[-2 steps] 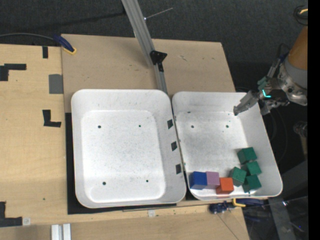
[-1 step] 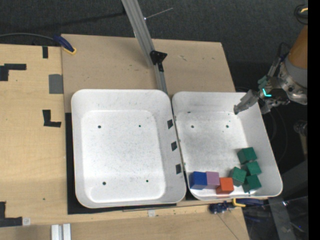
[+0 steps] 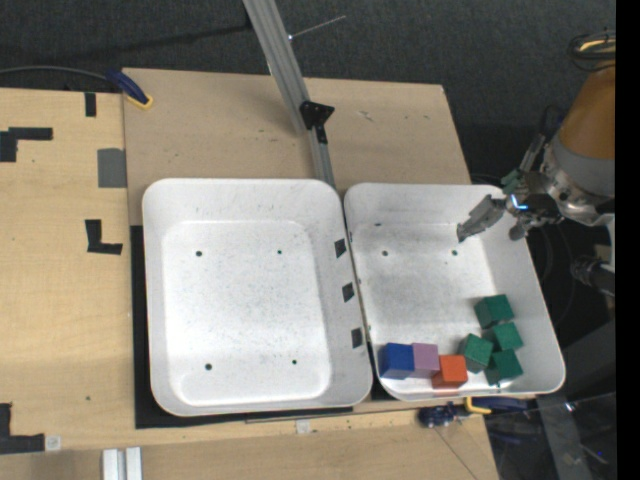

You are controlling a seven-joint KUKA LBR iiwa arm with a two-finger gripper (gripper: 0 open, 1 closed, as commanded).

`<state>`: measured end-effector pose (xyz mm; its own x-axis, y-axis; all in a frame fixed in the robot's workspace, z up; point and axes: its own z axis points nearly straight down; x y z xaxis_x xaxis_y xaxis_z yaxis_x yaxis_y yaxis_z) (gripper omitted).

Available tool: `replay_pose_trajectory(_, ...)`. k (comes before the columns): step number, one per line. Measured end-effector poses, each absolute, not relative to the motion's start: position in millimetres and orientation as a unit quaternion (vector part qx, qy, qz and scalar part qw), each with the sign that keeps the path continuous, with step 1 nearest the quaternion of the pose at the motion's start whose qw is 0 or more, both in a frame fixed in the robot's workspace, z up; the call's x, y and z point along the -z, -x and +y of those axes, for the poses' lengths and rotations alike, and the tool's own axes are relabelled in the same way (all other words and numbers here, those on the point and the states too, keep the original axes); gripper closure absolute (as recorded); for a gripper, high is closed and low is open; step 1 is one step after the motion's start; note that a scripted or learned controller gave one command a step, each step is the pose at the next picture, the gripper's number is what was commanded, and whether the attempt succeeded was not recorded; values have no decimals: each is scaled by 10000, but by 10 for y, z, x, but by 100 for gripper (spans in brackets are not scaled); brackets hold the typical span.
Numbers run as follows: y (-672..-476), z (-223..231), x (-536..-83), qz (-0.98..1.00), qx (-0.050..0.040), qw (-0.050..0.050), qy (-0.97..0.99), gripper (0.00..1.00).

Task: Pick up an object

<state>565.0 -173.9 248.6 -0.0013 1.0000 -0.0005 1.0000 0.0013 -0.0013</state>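
A pale plywood bench bears two shallow white plastic bins on a black mat, with dark grey carpet beyond and a slanted aluminium post rising behind them. The left bin sits beside the right bin. Small blocks cluster in the right bin's near corner: blue, lilac, orange and several green cubes. The two-finger gripper hangs over the right bin's far right edge, fingers spread apart, gripping nothing.

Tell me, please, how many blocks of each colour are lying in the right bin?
Green blocks: 4
Blue block: 1
Purple block: 1
Orange block: 1
Total: 7, all in the right bin, clustered near its front right corner.
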Motion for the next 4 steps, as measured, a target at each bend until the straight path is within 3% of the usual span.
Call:
replay_pose_trajectory(2, -5686, -1664, -1546, -7080, -21, 24, 7062, 0)
replay_pose_trajectory(3, -5699, -1660, -1677, -7082, -5, 9, 7060, 100)
replay_pose_trajectory(4, -5720, -1702, -2304, -7076, 13, -27, 7066, 100)
